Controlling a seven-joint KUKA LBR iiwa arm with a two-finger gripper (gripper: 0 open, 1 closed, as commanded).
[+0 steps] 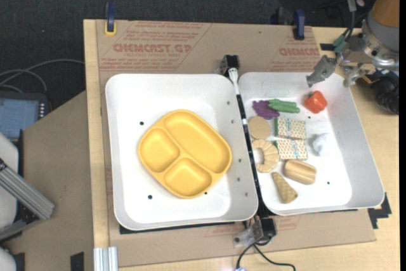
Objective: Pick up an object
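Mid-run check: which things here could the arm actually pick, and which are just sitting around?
Candidates for the pick, all in the right bin: red piece, green piece, purple piece, two patterned squares, tan cone, tan cylinder. The gripper hangs by that bin's far edge.

Just lying about: yellow divided plate in the left bin, blue clamps.

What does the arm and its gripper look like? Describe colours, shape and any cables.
The arm is a thick rounded body with an orange-tan band above a grey metallic wrist. The gripper is a grey metal assembly with two slim grey fingers. Thin dark cables run along the wrist, with a small green part beside them.
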